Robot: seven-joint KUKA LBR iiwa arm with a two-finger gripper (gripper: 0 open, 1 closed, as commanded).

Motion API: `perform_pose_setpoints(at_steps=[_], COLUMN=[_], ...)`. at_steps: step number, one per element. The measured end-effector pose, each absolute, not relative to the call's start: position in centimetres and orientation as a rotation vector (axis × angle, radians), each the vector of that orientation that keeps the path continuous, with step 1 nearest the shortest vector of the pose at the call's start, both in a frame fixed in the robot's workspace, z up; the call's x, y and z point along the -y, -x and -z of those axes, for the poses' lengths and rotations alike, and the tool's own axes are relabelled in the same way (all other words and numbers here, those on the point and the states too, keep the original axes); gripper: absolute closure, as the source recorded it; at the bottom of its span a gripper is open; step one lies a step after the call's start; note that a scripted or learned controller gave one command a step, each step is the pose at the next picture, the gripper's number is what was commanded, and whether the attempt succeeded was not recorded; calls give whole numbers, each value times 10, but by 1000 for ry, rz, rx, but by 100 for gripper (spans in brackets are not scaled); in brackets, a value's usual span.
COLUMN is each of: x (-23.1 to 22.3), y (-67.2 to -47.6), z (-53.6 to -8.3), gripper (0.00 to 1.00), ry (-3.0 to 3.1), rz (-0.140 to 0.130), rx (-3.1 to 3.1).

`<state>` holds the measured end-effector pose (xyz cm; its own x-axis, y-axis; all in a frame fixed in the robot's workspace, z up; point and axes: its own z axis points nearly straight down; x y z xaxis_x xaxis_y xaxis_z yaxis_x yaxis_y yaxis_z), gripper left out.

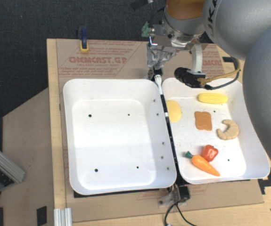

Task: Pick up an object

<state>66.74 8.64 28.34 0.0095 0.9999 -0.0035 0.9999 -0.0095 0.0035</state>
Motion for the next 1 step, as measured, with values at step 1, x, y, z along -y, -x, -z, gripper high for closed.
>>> perform_pose_setpoints(at_steps=[1], x=[-174], y=[-661], z=[-257], gripper=[100], ry=[-2216], rz=[2], rx=[-2234])
